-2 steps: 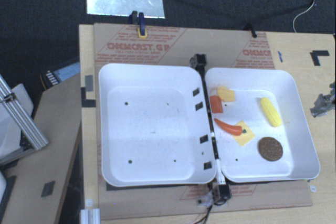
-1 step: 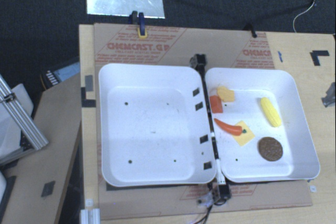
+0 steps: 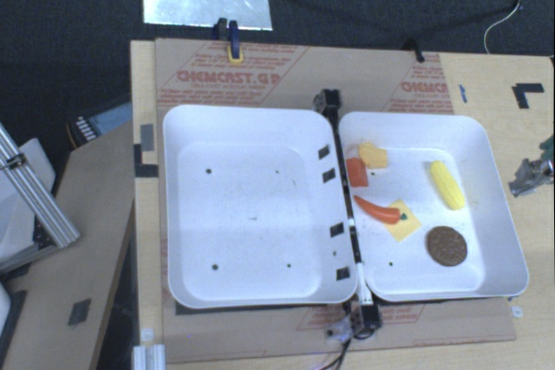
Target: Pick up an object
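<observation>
The corn (image 3: 447,184) is the nearest thing to the fingers (image 3: 524,181), lying inside the right bin (image 3: 494,153) just past the bin wall that faces them. The patty (image 3: 447,246) is a little farther and sits apart from the rest. Farthest from the fingers, near the bin's opposite wall, are a yellow piece (image 3: 374,155), an orange block (image 3: 356,172), a pepper (image 3: 375,207) and a cheese slice (image 3: 404,223), with the pepper's tip resting on the cheese

The fingers hang outside the bin, over the tabletop (image 3: 529,113), and hold nothing that can be seen. They are too small and too close to the frame's edge to tell whether they are open or closed

Likely troubles:
- The bin wall stands between the fingers and every object, so a low approach would probably strike or shove the bin
- The corn is rounded and may roll or squirt out if it is pinched off-centre
- The patty and cheese lie flat, so the fingers may scrape the bin floor and close on nothing
- In the far cluster, a grab at the pepper could drag the cheese or nudge the block, spoiling the grip
- Coming down already closed would only push a thing aside
</observation>
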Tool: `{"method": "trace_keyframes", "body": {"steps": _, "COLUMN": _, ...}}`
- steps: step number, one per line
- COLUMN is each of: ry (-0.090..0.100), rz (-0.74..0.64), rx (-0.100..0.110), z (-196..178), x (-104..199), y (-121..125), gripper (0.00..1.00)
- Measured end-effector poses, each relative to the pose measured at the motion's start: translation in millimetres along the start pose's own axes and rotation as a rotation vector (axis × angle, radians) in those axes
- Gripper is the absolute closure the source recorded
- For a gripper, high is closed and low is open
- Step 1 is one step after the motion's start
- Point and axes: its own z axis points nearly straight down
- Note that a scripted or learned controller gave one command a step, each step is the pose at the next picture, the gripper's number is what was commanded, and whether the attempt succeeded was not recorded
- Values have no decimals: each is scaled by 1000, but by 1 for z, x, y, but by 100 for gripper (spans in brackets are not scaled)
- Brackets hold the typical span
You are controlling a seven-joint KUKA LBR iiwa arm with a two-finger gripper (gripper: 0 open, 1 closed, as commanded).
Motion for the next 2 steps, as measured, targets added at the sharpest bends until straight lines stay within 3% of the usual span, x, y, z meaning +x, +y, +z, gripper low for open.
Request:
{"method": "trace_keyframes", "body": {"steps": 1, "ry": -5, "rz": -4, "rx": -12, "z": -78, "x": -1, "y": 1, "gripper": 100}}
{"method": "trace_keyframes", "body": {"steps": 2, "ry": 0, "rz": 0, "rx": 1, "z": -10, "x": 0, "y": 0, "gripper": 100}}
